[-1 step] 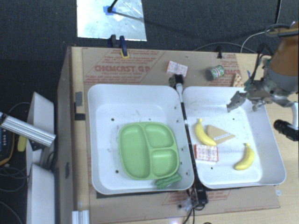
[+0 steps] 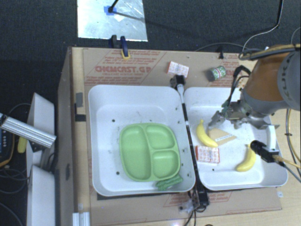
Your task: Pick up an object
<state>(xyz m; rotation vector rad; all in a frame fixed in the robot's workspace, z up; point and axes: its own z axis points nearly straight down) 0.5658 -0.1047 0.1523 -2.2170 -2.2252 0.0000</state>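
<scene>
The right bin holds two yellow bananas: one near its left wall, the other toward the front right. A pale tan slab lies beside the first banana, and a red-and-white packet lies in front of it. My gripper hangs low over the back middle of this bin, just behind the tan slab and to the right of the first banana. Nothing is visibly held in it.
The left bin carries a green divided plate, with a small green item at its front edge. On the board behind the bins lie a small printed packet and a little green can. The bins' shared wall runs close to the first banana.
</scene>
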